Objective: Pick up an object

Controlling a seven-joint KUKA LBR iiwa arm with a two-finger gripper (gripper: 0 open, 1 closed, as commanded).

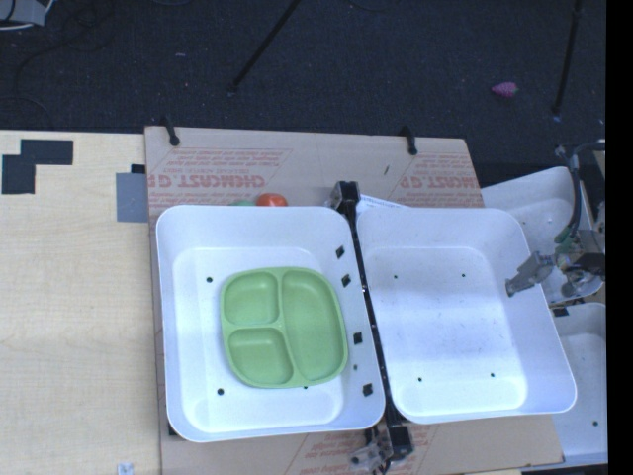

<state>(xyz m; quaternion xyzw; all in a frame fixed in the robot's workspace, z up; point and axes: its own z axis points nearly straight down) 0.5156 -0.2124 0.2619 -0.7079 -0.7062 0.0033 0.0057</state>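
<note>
A smooth green three-compartment plate [285,327] lay flat in the glossy white left bin [188,265]; the metal hand [539,273] hovered at the right bin's [445,364] edge, grip state impossible to tell.

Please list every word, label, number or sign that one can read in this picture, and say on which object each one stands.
"CHEMCRZT. G P": red print on the brown board behind the left bin, seen upside down; the letters are blurred, so this reading is uncertain.
A second red print of the same kind behind the right bin: partly hidden, not readable.
Red print on the board's front edge: too small to read.
Green divided plate: no text.
</note>
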